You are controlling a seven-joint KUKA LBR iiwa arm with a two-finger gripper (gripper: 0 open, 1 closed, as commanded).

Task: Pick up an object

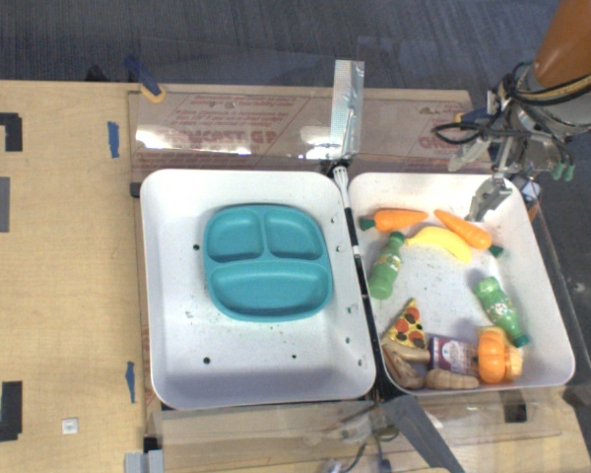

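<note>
at the lower right of the frame, the right bin (557, 363) holds the toys bunched at its near edge: a small pumpkin (492, 353), a pizza slice (407, 325) and a wrapped packet (451, 353). further up lie two green bottles (385, 267), a banana (443, 241) and two carrots (462, 229), loose and easy to reach from above. the left bin (167, 353) carries a teal tray (268, 261). at the upper right the gripper (488, 200) hangs just above the nearer carrot, probably lining up a grab; whether its claw is apart or together i cannot tell.

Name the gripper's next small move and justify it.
Probably a short descent onto the carrot. The gripper sits at the right bin's far edge, just above that carrot's end, and the carrot lies on top of the banana, not wedged under other toys.
</note>
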